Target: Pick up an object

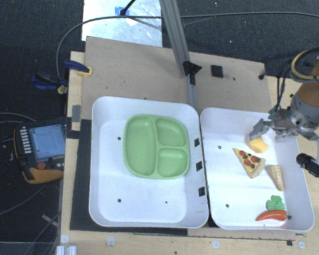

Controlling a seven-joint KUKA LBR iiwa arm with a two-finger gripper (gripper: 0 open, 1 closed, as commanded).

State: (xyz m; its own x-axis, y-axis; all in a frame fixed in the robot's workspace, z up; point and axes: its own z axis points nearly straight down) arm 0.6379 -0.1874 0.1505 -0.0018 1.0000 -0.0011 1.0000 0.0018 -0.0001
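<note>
1 pincer (260, 133) hovers touching a yellow cheese block (258, 144); no readable writing.

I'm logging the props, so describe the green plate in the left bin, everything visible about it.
The green plate is pale green, smooth and plastic-looking, a rounded square with raised ridges dividing it into three compartments: one long one on the view's left and two smaller ones stacked on the right. It lies flat and face up on the floor of the left bin, in the bin's upper half. Nothing can be seen in its compartments, and only the bin touches it.
</note>
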